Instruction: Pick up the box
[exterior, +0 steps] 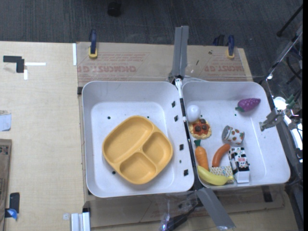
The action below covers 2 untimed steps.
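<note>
The box (239, 164) is a small carton printed in black and white with a touch of red. It lies lengthwise near the front right of the right bin (269, 150). A red sausage (221, 154) lies just to its left. A patterned can (233, 135) lies on its side just behind it. The top and right side of the box are uncovered.
The right bin also holds purple grapes (248, 104), a white ball (193, 112), a toy pizza (200, 128), a carrot (201, 158), a banana (212, 176) and a wafer (221, 170). A yellow divided plate (138, 149) sits in the left bin (91, 129). Metal hardware (272, 120) overhangs the right rim.
</note>
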Each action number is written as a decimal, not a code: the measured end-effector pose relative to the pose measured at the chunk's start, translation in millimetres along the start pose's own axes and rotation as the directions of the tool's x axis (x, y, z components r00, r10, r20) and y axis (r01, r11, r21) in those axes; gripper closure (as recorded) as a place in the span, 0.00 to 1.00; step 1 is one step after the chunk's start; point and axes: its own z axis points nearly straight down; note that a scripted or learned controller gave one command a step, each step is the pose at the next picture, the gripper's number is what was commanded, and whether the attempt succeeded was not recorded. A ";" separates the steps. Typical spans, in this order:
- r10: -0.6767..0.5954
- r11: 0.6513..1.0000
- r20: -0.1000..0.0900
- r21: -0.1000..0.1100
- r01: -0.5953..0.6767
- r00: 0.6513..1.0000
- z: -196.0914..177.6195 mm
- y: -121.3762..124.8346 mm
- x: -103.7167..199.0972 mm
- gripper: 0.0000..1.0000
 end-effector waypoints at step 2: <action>0.268 0.963 0.002 0.000 -0.268 0.963 -114.7 -7.3 13.8 0.00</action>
